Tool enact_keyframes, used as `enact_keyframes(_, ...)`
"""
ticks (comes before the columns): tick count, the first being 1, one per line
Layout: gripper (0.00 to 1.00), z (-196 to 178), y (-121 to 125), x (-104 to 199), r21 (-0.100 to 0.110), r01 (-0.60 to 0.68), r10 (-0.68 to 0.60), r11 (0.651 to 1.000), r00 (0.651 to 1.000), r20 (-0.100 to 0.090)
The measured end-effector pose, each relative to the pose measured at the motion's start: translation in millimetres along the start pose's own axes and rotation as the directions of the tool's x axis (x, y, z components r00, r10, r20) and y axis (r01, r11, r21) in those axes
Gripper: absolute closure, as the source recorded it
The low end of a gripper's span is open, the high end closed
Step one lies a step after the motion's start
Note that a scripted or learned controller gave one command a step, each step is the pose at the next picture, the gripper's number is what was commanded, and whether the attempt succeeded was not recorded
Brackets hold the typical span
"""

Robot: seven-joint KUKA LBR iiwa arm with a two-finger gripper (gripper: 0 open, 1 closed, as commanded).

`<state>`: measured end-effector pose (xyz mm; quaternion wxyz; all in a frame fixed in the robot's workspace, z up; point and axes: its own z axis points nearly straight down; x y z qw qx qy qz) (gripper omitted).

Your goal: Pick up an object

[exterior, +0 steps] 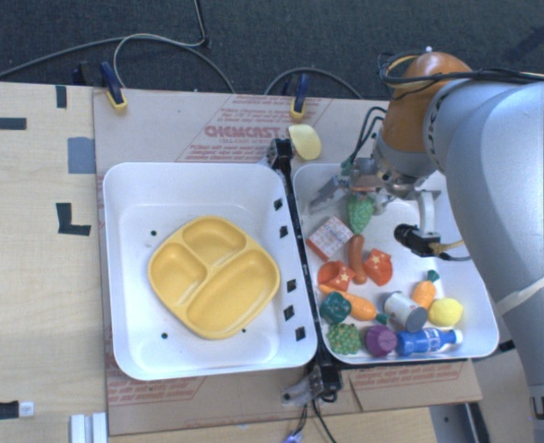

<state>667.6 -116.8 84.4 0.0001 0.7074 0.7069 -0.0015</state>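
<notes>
- Far left is bare pale wooden bench (22,247) with a few grey and black tape marks on it.
- Next up, the left shallow white bin (133,330) sitting on a sheet of brown cardboard (207,127). Inside it lies a yellow plastic divided plate with three compartments (213,275), flat and a bit skewed.
- Two clamps with yellow-and-blue handles (113,86) pin the cardboard's far edge, and a pale yellow round thing (305,141) sits just past the bins' shared corner.
- The right shallow white bin (475,293) is packed with toy food: a red-and-white checked box (329,237), a brown sausage (356,251), red pepper pieces (377,267), an orange carrot (362,307), dark green broccoli (334,307), a green grape bunch (344,339), a purple lump (380,341), a blue-and-white bottle (429,341), a yellow lemon (445,313), and a grey can (402,308).
- The two-finger gripper (362,195) is down over the far end of that bin, right at a green leafy toy vegetable (360,213). Honestly can't tell how wide it's spread or whether it has hold of the vegetable.
- The grey arm with its orange band (419,109) comes in from the right.
</notes>
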Motion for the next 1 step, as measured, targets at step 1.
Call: enact_keyframes(1,1.0,-10.9,1.1,0.9,-0.004,0.003,-0.003,1.0,1.0,0.002)
